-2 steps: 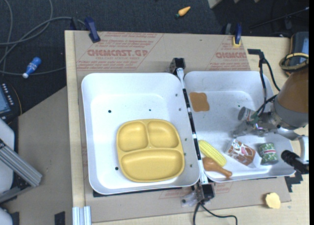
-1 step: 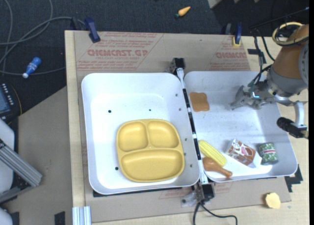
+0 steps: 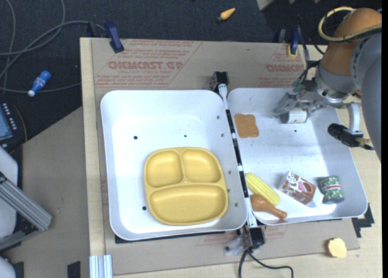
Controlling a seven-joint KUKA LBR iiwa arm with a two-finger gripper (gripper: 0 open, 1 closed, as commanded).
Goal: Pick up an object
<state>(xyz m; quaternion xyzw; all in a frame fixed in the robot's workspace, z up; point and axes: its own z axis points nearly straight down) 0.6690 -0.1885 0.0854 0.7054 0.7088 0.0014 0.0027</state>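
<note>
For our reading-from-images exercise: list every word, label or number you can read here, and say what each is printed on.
"CHEMCAST GP": red print on the brown board behind the left bin.
Smaller red lines around it, and the repeat at the right: blurred.
Print on the two packets: too small to read.

The arm (image 3: 357, 46) runs off the right edge. The pincer (image 3: 295, 111) is too small to read. The printing on the two small packets (image 3: 299, 188) can't be made out.

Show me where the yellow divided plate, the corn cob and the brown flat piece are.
yellow divided plate (image 3: 185, 184): camera view, centre ridge.
corn cob (image 3: 262, 188): camera view, middle of cob.
brown flat piece (image 3: 246, 125): camera view, its centre.
</note>
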